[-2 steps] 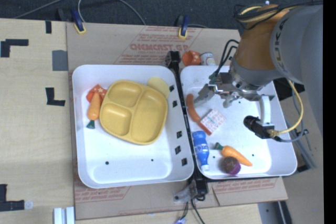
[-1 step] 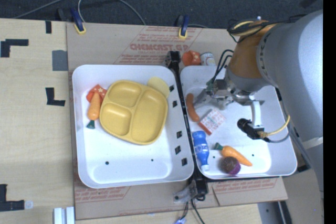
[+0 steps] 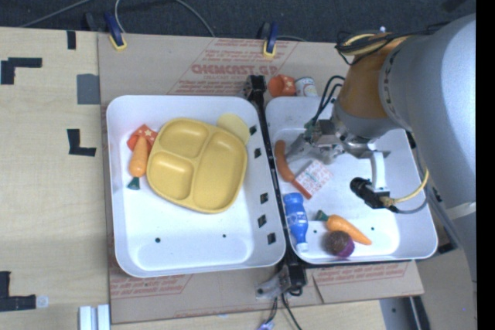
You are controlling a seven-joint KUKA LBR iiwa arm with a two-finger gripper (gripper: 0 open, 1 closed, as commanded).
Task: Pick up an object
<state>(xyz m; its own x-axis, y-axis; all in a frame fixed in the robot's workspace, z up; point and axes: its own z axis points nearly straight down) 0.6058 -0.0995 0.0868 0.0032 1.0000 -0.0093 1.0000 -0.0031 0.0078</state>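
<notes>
My arm reaches in from the right and hangs over the right bin (image 3: 421, 239), its gripper (image 3: 319, 141) low above the bin's upper middle. From this slanted overhead view I cannot tell the state of the claw, and I see nothing held in it.

Candidates lie close below. A small pink-and-white packet (image 3: 313, 178) rests just under the gripper, and an orange sausage-shaped toy (image 3: 285, 163) lies beside it along the left wall. Nearer the front are a blue bottle (image 3: 295, 217), a toy carrot (image 3: 347, 228) and a dark purple ball (image 3: 339, 244), the last two touching.

I judge the main risk to be the flat packet. Lying flush on the bin floor, it offers little for the claw to bite, and a descent could close on air or only nudge it. The orange piece hugs the wall, so a finger could strike the divider. The dangling black cable (image 3: 379, 195) could also snag.

The left bin (image 3: 124, 228) holds a yellow divided plate (image 3: 195, 164) and a second carrot (image 3: 138, 157), well apart from the arm.
</notes>
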